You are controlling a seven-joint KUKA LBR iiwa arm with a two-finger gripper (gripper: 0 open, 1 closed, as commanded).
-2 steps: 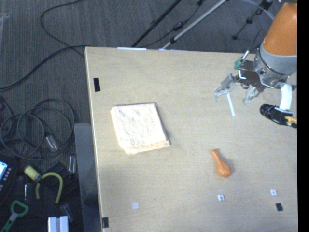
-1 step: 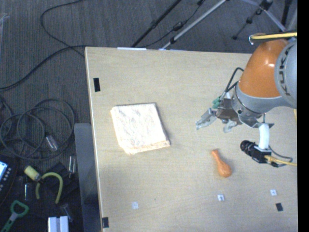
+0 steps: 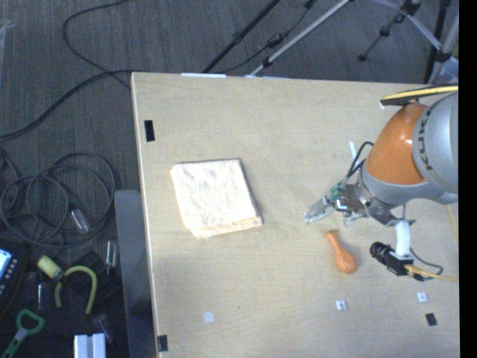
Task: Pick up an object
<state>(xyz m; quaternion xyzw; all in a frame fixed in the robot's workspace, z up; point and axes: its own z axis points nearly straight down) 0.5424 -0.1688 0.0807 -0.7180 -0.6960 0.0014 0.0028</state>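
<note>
One broad, pale tan wooden bench [image 3: 298, 125] takes up most of the view, its surface marked with a few small black and white tags. Around it, from nine o'clock up to twelve, lies dark grey carpet [image 3: 67, 66] strewn with black cables [image 3: 56, 200], and light-stand legs [image 3: 335, 6] cross the floor toward one o'clock. The grey arm with its orange band [image 3: 406, 159] reaches in at three o'clock. A cream, square folded cloth [image 3: 215, 196] lies flat on the bench toward nine o'clock of centre, well apart from the arm. The tool [image 3: 319, 209] points toward nine o'clock from the wrist, low over the bench; its fingers look slightly parted with nothing between them. A small orange, pear-shaped object [image 3: 341, 253] lies on the bench at about five o'clock of the tool, near it but not touching.
</note>
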